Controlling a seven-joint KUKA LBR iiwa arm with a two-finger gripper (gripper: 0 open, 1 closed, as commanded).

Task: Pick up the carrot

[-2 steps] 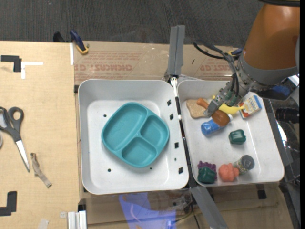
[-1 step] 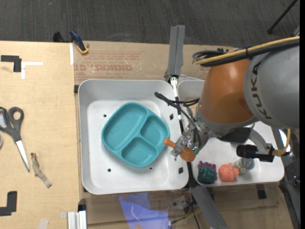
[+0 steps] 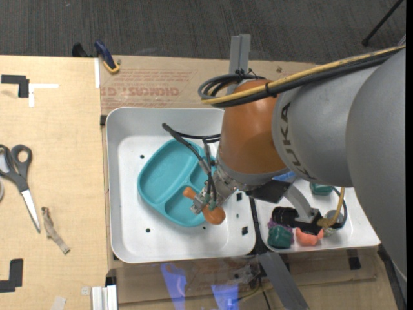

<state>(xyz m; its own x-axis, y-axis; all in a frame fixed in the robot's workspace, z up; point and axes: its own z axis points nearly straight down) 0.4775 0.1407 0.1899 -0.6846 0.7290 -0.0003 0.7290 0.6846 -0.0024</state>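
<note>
Reaching down into the left shallow white plastic bin (image 3: 122, 237), the grey arm's two-finger gripper (image 3: 208, 202) sits right over the small orange carrot (image 3: 205, 206), which lies across the near rim of the teal two-compartment plastic dish (image 3: 164, 176). The fingers appear to straddle the carrot's middle, its stubby ends sticking out either side of them, yet how far they are closed cannot be told. The wrist probably comes in steeply so the fingers clear the dish rim beneath the carrot.
</note>
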